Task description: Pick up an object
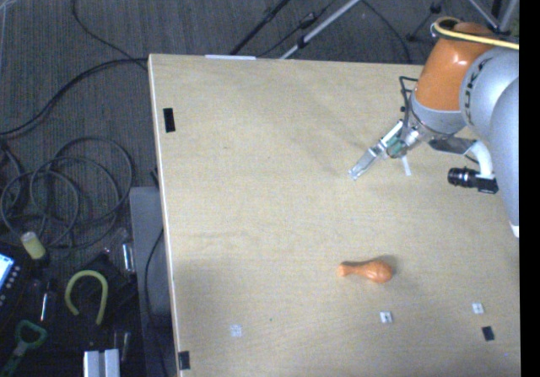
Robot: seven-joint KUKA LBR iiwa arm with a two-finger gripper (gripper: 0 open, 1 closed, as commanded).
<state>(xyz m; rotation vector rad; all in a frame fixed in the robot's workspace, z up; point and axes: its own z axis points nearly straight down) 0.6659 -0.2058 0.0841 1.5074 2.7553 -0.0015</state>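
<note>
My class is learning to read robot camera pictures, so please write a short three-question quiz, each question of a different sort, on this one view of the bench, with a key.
1. True or false: the orange pear-shaped object lies between the fingers of the hand.
2. Multiple choice: in this view the orange object lies (A) above the hand, (B) below the hand, nearer the bottom edge, (C) on the carpet.
3. Fill in: the arm reaches in from the view's ____ side.

Key
1. False; it lies apart on the tan bench top.
2. B.
3. Right.
</note>
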